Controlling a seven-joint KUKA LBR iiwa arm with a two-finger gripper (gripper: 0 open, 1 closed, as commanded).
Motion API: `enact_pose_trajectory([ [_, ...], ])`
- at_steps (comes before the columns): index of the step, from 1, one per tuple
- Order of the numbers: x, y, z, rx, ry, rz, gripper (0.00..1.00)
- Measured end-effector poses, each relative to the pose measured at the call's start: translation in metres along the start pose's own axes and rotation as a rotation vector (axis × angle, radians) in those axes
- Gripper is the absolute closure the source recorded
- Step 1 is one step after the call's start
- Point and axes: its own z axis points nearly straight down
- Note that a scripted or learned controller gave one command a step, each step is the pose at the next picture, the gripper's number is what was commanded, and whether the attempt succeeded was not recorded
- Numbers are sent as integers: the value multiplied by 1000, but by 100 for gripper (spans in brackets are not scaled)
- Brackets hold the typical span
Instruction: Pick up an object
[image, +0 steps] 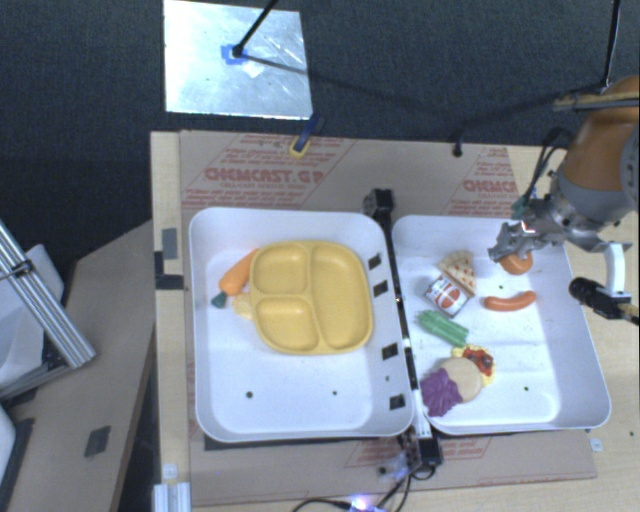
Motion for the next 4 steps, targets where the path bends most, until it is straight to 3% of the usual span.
enact_pose_trajectory([
  [1,0,2,-54,0,0,-2,100],
  [4,153,3,-44,5,4,-6,100],
])
